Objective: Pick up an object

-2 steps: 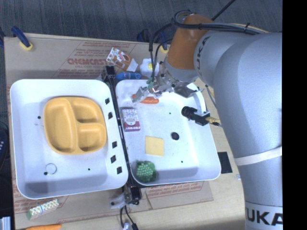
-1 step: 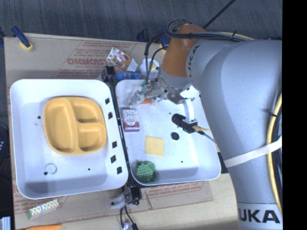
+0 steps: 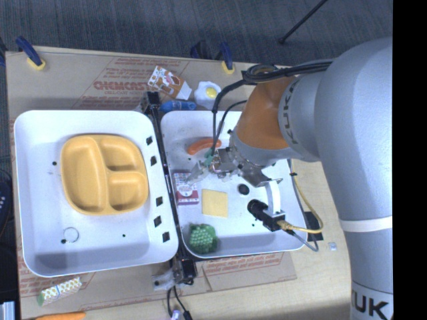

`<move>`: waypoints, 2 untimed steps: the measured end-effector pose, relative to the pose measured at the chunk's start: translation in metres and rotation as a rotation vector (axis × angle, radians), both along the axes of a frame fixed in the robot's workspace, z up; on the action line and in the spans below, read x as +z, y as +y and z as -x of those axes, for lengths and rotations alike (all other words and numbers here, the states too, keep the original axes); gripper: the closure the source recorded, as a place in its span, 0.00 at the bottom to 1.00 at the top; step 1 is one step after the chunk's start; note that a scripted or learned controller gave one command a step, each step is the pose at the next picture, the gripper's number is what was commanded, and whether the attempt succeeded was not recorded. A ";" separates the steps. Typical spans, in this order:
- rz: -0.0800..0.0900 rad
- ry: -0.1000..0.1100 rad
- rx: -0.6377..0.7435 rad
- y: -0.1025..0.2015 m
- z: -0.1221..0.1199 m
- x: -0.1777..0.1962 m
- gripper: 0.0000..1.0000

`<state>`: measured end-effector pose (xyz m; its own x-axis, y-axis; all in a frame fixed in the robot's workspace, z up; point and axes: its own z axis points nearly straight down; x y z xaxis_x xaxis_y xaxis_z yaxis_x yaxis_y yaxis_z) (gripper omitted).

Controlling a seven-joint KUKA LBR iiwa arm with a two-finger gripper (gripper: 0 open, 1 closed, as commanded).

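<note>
Hand (image 3: 212,164) low in my right bin (image 3: 230,244), beside an orange carrot (image 3: 202,145); whether it is apart or together I cannot tell. Around it lie a small printed packet (image 3: 185,189), a yellow cheese slice (image 3: 215,203) and green broccoli (image 3: 201,237). "KUKA" marks the arm (image 3: 313,105). Left bin (image 3: 33,179) holds a yellow divided tray (image 3: 103,173).

The grey arm with its orange band (image 3: 267,119) reaches over the right shallow white bin (image 3: 293,242), its claw (image 3: 212,163) low beside an orange carrot-shaped piece (image 3: 200,145). A pale yellow square slice (image 3: 215,203) and green knobbly ball (image 3: 202,237) lie nearby. The left white bin (image 3: 40,245) holds a yellow divided tray (image 3: 103,173).
</note>
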<state>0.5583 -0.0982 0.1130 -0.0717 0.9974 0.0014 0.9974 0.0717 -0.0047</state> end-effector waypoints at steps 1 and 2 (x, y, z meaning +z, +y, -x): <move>0.000 -0.003 0.067 0.004 -0.055 -0.021 0.00; 0.000 -0.004 0.019 0.062 -0.045 0.080 0.00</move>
